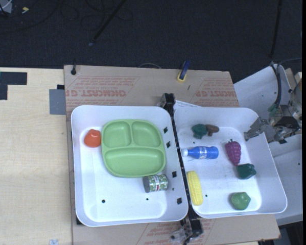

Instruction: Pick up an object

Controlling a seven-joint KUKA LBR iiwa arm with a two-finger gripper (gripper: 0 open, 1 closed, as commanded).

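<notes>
Six objects crowd the right bin (275, 185): bottle (202, 152), corn (194, 187), grapes (233, 151), three green pieces; left bin (84, 198) has plate (133, 147), can (156, 182), orange cup (92, 138). Gripper (258, 126) sits at the right bin's far right rim, nothing held, opening unclear. Risk: grapes may roll from a closing pinch

Left bin (86, 208): divided plate (133, 148) centre, cup (93, 138) at its left, can (156, 182) before it. Right bin (275, 198): bottle (203, 152) centre-left, corn (194, 187) near front-left corner, grapes (233, 151) right of bottle.
</notes>
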